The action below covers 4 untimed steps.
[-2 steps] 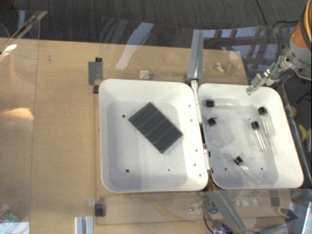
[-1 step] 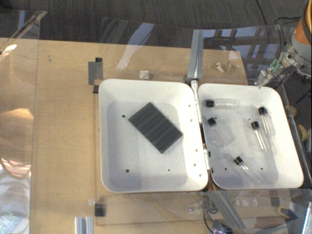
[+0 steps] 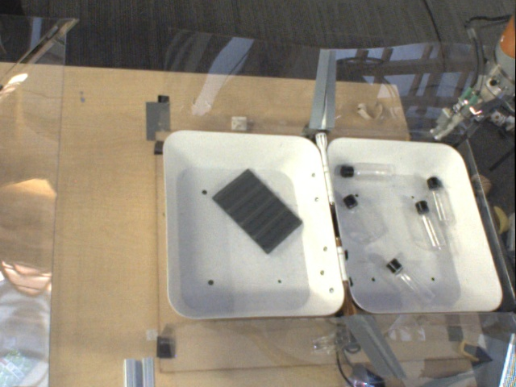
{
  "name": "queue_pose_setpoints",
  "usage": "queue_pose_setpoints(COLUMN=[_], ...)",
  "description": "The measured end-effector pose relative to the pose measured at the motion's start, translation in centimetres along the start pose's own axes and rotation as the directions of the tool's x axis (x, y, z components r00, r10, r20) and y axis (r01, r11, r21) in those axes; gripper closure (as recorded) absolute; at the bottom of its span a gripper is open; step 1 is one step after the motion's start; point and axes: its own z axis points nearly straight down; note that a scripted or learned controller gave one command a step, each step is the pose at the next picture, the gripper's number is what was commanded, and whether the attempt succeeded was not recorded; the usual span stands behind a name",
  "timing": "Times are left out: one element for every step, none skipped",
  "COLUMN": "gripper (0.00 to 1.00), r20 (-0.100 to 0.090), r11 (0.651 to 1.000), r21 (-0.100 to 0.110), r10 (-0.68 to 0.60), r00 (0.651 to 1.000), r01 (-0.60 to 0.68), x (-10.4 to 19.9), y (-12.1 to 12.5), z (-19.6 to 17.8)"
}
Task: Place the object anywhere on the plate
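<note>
A dark grey ribbed plate (image 3: pixel 258 210) lies flat and turned at an angle in the middle of the left bin (image 3: pixel 181 240). Several clear tubes with black caps lie scattered in the right bin (image 3: pixel 476 289): one at the top left (image 3: pixel 369 170), two close together on the right (image 3: pixel 431 224), one near the front (image 3: pixel 398 270), and a small capped one (image 3: pixel 350 201) by the left wall. My gripper (image 3: pixel 474 106) hangs at the upper right, beyond the right bin's far corner, away from the tubes and the plate.
A grey metal post (image 3: pixel 323 87) stands behind the seam between the bins. Small black clamps (image 3: pixel 160 118) sit at the left bin's corners. A clear plastic sheet (image 3: pixel 32 176) covers the wooden bench on the left.
</note>
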Motion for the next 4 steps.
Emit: queue_pose_setpoints(gripper=[0.0,1.0,1.0,1.0], r20=[0.0,0.004,0.0,0.001], r11=[1.0,1.0,0.993,0.991], r21=[0.0,-0.005,0.0,-0.002], r10=[0.0,-0.005,-0.12,-0.13], r00=[1.0,1.0,0.993,0.991], r01=[0.0,0.005,0.12,0.13], x=[0.0,0.1,3.8,1.7], y=[0.0,0.2,-8.6,-3.8], z=[0.0,-1.2,1.9,-6.7])
